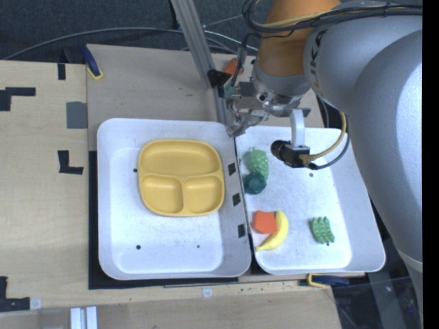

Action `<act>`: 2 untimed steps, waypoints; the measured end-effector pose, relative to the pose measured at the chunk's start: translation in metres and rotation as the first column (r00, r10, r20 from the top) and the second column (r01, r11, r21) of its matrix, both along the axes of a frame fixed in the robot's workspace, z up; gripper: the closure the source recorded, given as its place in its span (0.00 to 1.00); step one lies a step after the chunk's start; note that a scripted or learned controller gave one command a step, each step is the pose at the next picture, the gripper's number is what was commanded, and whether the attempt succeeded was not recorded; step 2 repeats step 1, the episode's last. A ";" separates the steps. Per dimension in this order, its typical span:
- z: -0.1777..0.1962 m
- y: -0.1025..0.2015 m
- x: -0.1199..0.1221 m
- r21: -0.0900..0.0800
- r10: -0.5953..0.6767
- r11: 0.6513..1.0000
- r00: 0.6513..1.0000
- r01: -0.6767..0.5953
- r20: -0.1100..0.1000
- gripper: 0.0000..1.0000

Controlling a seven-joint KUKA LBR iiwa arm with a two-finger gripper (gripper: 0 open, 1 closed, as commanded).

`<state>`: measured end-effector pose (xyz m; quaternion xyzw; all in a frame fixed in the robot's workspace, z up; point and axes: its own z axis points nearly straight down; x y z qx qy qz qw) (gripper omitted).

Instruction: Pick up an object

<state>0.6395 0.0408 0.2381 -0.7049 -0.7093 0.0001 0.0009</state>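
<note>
- The gripper [238, 123] hangs near the far edge of the bins, about over the wall where the 2 bins meet; I cannot tell its state, and nothing shows in it.
- The left bin [113, 204] bears a yellow tray [181, 177] with 3 compartments.
- The right bin [343, 204] holds the likely picks: a grape bunch [257, 162] just beside a dark green piece [254, 183], an orange block [264, 221] touching a banana [277, 233], and a green toy [322, 230] lying apart.
- The grapes are nearest, just in front of the gripper, so they look the natural target.
- To do it well, I judge: centre over the grapes, keep off the shared wall, and straddle the bunch without nudging its neighbour.
- Alternatively, the green toy has room on every side, an easier grasp.
</note>
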 end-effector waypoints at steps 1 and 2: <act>-0.004 0.044 0.000 0.000 0.000 1.000 1.000 0.000 0.000 1.00; -0.004 0.044 0.000 0.000 0.000 1.000 1.000 0.000 0.000 1.00</act>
